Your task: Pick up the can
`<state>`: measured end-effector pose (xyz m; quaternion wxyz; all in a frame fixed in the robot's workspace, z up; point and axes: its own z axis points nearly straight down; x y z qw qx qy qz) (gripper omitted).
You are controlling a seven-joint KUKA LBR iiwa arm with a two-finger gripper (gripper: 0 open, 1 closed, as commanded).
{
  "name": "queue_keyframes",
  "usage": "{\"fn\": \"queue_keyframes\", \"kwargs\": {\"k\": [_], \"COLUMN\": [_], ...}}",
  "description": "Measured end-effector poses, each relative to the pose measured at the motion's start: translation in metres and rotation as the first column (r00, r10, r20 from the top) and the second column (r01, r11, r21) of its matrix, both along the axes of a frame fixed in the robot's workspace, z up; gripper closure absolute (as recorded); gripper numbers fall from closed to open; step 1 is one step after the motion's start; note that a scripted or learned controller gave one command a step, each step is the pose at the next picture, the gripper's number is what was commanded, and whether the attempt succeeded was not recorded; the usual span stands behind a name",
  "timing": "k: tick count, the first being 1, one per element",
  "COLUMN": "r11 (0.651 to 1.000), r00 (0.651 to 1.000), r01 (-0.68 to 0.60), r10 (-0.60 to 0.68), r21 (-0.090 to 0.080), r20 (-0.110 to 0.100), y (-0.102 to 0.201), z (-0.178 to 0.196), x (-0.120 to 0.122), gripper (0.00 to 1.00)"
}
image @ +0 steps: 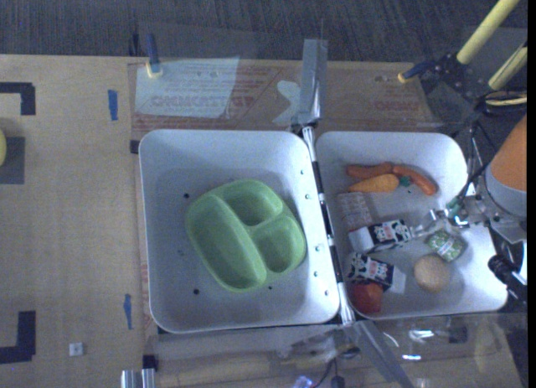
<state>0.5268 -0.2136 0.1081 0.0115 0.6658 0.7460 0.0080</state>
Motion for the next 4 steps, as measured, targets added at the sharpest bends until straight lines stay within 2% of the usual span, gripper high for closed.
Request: {"fn": "queue_keyframes", "kwargs": {"k": [1, 2, 3, 4], "r11": [1.0, 1.0, 0.997, 0.999], "r00": [1.0, 1.0, 0.997, 0.999], "r01": [0.009, -0.002, -0.071, -0.043], "r10": [-0.008, 0.002, 0.071, 0.044], "r21": [-0.024, -0.01, -0.005, -0.025], "r20": [0.017, 0.008, 0.02, 0.02], "y": [-0.01, -0.001, -0.001, 0.01], "z": [0.016, 0.014, -0.005, -0.007], "x": [0.002, 0.002, -0.028, -0.034], "gripper": [1.0, 0.0, 0.0, 0.0]}}
